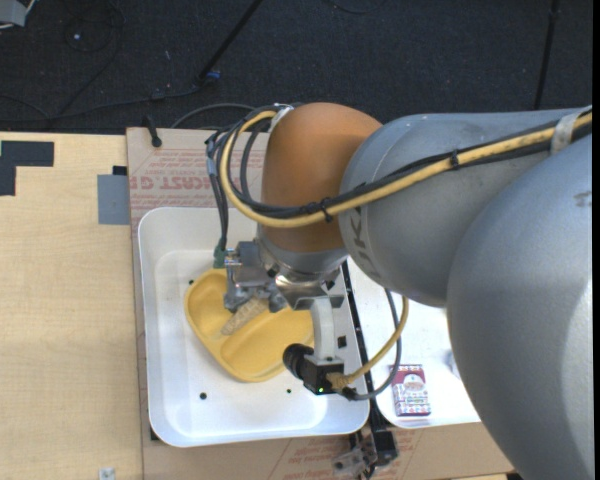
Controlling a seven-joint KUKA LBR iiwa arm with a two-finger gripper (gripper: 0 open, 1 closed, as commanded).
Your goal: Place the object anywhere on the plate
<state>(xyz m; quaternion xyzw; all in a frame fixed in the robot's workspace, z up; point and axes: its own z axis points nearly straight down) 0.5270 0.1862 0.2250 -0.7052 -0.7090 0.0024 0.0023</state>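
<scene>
A yellow plate (252, 353) lies in the left white bin (176, 408), toward its right side. A small tan, ridged object (242, 317) rests at the plate's upper middle, pointing down-left to up-right. My gripper (248, 290) hangs directly over the object's upper end, at the plate's top edge. The gripper's metal body hides where it meets the object, so I cannot tell whether the object is held. The orange wrist band (310, 173) and the grey arm loom above and cover the plate's right rim.
A small red and white box (410, 390) lies in the right bin (450, 413), mostly hidden under the arm. Yellow and black cables (242, 198) loop beside the wrist. A pale wooden benchtop (50, 318) lies left of the bins.
</scene>
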